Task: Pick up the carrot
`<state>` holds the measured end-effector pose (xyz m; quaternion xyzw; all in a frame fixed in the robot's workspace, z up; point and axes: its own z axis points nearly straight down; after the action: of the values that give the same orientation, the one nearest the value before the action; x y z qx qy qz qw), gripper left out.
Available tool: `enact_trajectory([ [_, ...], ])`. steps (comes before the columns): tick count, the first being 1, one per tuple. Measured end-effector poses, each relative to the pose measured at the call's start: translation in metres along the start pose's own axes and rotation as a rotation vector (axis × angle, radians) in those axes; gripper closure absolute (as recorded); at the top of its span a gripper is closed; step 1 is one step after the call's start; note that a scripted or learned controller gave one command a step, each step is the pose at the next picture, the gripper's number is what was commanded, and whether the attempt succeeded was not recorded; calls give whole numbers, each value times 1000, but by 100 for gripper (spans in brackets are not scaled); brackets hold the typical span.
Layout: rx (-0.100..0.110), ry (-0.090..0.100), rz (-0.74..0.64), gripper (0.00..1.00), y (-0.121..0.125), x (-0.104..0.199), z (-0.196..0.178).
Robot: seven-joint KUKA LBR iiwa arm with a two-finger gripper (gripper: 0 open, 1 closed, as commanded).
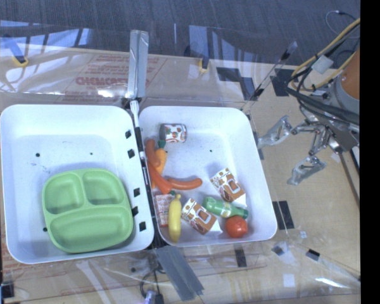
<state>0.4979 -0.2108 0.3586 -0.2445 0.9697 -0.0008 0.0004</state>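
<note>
The carrot (pixel 156 164) is a long orange piece lying along the left wall of the right bin (pixel 253 145), its upper end near a small printed can (pixel 172 132). A reddish sausage (pixel 183 183) touches its lower end. My gripper (pixel 278 159) hangs outside the right bin, just past its right wall and well to the right of the carrot. Its two metal fingers (pixel 273 132) are spread apart and point left toward the bin, with nothing between them.
The right bin also holds a yellow banana (pixel 175 216), two printed cartons (pixel 227 184), a green bottle (pixel 223 207) and a red tomato (pixel 237 227). A green divided plate (pixel 85 210) sits in the left bin (pixel 25 128). Cables (pixel 320 59) run at the upper right.
</note>
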Motion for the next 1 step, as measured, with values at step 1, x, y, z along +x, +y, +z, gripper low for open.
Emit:
enact_trajectory([
  [1, 0, 0, 0, 0, 0, 0, 0],
])
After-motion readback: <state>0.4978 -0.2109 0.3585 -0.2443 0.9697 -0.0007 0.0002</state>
